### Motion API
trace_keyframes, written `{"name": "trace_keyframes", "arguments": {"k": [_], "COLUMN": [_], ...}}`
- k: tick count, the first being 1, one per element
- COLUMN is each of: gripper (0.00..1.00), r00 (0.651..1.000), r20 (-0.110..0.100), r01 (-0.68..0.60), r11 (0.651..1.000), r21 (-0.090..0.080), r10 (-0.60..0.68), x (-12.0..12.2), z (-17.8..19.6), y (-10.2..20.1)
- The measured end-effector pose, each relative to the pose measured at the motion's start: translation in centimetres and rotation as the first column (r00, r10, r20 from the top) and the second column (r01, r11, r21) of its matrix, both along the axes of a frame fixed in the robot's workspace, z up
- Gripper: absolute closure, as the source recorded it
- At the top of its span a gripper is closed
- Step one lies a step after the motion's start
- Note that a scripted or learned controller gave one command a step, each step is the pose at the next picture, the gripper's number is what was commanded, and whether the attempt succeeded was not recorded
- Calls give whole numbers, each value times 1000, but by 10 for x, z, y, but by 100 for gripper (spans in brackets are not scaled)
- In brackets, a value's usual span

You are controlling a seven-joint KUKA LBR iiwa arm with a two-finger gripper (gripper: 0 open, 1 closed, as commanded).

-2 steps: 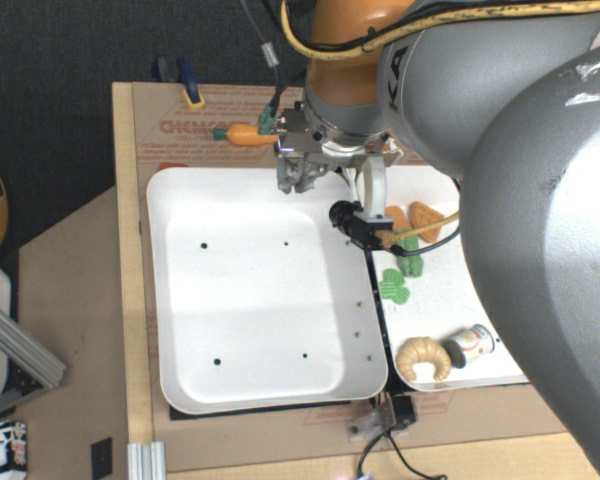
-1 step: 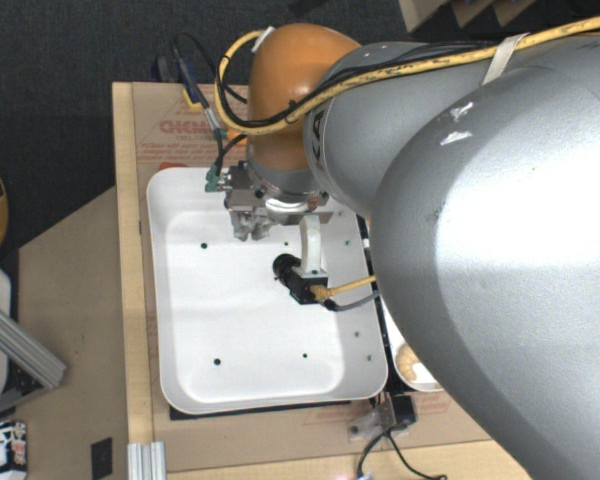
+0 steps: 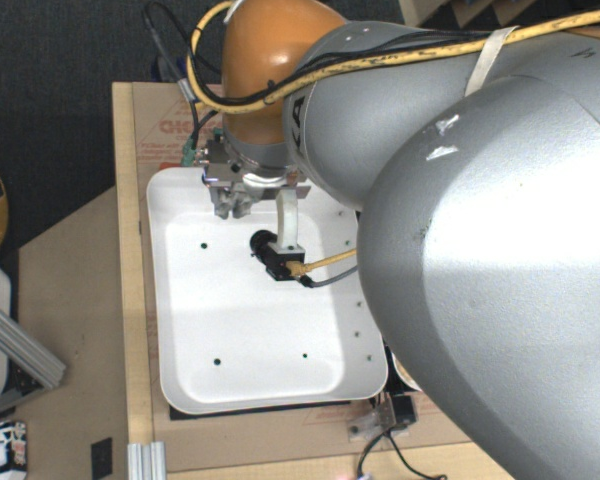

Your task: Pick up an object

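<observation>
Which thing is to be picked up, and where it lies, I cannot tell; the arm (image 3: 460, 228) covers the whole right side of the bench (image 3: 138, 218). The gripper (image 3: 231, 206) hangs over the far part of the white bin (image 3: 180, 298), close to its far edge and nearer its far left corner than its right; whether it is wide or narrow I cannot tell, and nothing shows as held in it; whether it touches the bin floor I cannot tell either. Just above it sits the orange band (image 3: 270, 48), and from there the grey arm runs off toward the right edge. The uncovered bin floor is lit and shows a few small dark dots (image 3: 217, 361), well apart from one another. The bin lies on the brown bench, with red lettering (image 3: 170, 126) on the bench beyond the bin's far left corner; a small black plug with wires (image 3: 400, 409) sits on the bench at the bin's near right corner; a silver metal rail (image 3: 20, 343) lies off the bench's left edge.
</observation>
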State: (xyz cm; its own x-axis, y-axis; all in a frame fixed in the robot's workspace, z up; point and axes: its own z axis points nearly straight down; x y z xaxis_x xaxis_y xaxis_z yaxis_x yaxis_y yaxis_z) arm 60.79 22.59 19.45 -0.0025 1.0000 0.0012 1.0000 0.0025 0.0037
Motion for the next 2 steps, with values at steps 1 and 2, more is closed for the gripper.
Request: {"name": "trace_keyframes", "arguments": {"k": [1,2], "gripper": [100,100], "r00": [1000,1000], "r20": [-13,-1], "r01": [6,0], "r11": [1000,1000], "r21": [-3,0], "r10": [-6,0], "x": [-42,4], "z": [-35,-62], "y": [-32,0]}}
